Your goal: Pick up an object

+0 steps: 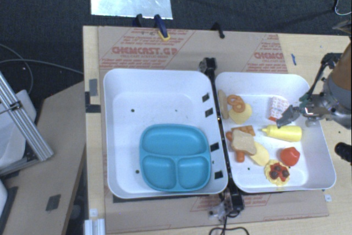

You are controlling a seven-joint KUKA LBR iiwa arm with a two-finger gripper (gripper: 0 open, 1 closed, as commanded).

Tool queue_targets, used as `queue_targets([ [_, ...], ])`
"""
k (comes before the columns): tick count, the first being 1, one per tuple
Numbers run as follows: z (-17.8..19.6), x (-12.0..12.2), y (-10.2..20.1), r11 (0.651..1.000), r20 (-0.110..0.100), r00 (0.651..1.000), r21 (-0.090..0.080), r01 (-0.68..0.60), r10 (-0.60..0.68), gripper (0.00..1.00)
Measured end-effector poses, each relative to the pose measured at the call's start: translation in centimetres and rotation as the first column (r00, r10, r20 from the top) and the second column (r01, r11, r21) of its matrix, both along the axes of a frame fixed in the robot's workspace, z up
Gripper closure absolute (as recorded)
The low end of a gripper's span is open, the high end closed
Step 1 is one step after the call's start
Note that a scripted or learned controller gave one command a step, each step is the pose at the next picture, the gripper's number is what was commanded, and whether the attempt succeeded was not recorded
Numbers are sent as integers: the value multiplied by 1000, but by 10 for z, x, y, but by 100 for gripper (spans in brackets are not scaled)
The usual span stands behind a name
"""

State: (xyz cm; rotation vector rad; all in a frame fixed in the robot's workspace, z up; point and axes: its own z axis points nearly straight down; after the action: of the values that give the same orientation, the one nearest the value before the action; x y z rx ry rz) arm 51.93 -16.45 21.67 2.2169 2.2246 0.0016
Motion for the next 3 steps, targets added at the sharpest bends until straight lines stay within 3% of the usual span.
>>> queue_targets([
  [1, -119, -15, -42, 1000, -11, 1000, 1, 7, -7, 0],
  [2, -133, -33, -15, 1000, -2, 1000, 1, 2, -2, 0],
  [3, -132, -32, -43, 1000, 1, 1000, -1, 4, -4, 0],
])
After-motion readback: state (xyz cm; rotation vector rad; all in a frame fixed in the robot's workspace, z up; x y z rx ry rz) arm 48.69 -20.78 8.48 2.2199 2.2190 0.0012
